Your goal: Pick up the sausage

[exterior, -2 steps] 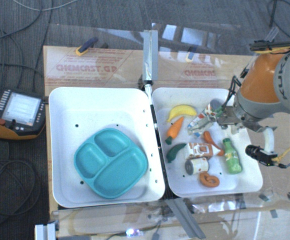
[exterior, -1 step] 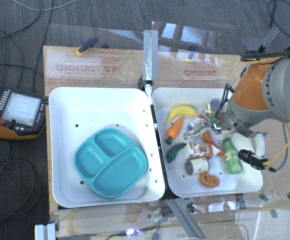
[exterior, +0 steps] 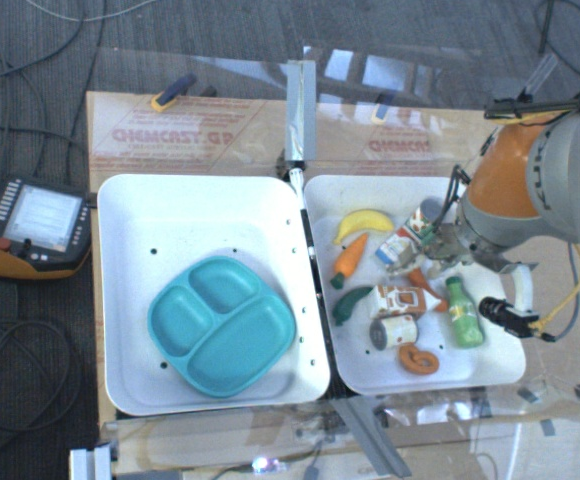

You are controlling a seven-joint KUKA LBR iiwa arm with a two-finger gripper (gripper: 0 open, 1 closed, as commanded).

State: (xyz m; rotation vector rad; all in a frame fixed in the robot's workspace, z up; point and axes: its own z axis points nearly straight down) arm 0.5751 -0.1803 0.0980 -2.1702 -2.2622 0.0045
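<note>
The gripper [exterior: 432, 240] sits low in the upper middle of the right bin [exterior: 510, 368], amid a cluster of toy food; it is dark and small in this view, and whether it is open or closed cannot be told, nor whether anything is caught in it. It appears to be touching or just above a small white carton [exterior: 398, 249] with red and blue print.

The arm [exterior: 530, 183] reaches in from the right of the frame, its grey casing and broad orange band sitting over the bin's upper right corner, the wrist bent down and leftward toward the pile.

The sausage [exterior: 419, 360] lies near the lower edge of the right bin: an orange-brown, glossy piece curled into a ring-like shape (probably moulded plastic). Just above and left of it is a small tin can [exterior: 392, 330] on its side, and to its upper right a green bottle [exterior: 461, 313] with a label. A yellow banana [exterior: 362, 223] lies toward the upper left of this bin, an orange carrot [exterior: 348, 259] below it, and a dark green vegetable [exterior: 351, 303] lower still.

The left bin [exterior: 130, 208], smooth white plastic with rounded corners, holds a turquoise divided plate [exterior: 222, 325] with three compartments. A teach pendant [exterior: 32, 228] rests on the floor at the frame's left edge.
</note>
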